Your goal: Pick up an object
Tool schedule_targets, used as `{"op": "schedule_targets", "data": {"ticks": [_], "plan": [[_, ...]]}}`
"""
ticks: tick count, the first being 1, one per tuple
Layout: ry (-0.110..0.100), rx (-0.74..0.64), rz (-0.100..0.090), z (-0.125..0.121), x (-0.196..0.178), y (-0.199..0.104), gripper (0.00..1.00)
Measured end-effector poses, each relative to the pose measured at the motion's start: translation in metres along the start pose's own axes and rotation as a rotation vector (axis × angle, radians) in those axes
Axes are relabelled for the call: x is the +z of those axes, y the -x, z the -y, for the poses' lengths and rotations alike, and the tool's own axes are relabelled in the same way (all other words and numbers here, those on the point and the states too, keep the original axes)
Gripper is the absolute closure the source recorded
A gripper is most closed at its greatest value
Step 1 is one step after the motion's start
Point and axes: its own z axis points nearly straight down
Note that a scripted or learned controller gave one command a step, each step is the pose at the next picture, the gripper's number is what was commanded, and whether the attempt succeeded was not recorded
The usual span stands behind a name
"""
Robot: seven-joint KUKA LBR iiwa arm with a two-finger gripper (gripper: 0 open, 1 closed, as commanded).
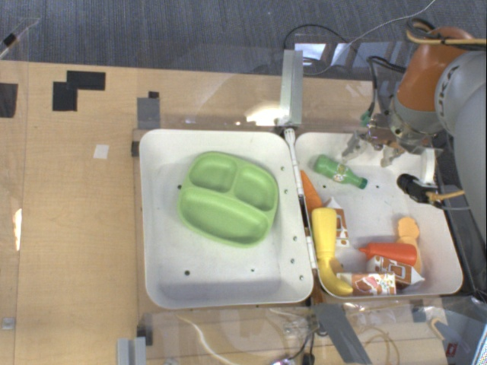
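hovering over the right bin (449, 257), the fingers (356, 146) are seen spread apart, seemingly unladen, near the green bottle (339, 171).

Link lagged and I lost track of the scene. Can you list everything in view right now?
left bin: 1, white, left on the bench
right bin: 1, white, right beside the left bin
divided plate: 1, green, middle of left bin
bottle: 1, green, lying in upper part of right bin
carrot: 1, orange, along right bin's left wall
yellow bottle: 1, yellow, left side of right bin
banana: 1, yellow, right bin's lower left corner
orange item: 1, orange-red, lower right bin
cartons: about 2, white and red-brown, lower right bin
arm: 1, grey with orange band, from right
tool: 1, above right bin's upper part, holding nothing
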Motion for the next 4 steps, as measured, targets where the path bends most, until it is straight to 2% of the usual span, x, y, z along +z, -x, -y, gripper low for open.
{"op": "schedule_targets", "data": {"ticks": [1, 2, 3, 4], "plan": [[0.004, -0.077, 0.000, 0.017, 0.035, -0.031, 0.00], [0.011, -0.077, 0.000, 0.014, 0.023, -0.032, 1.00], [0.001, -0.167, -0.002, 0.011, -0.064, -0.108, 1.00], [0.000, -0.167, -0.001, 0.011, -0.063, -0.108, 0.00]]}}
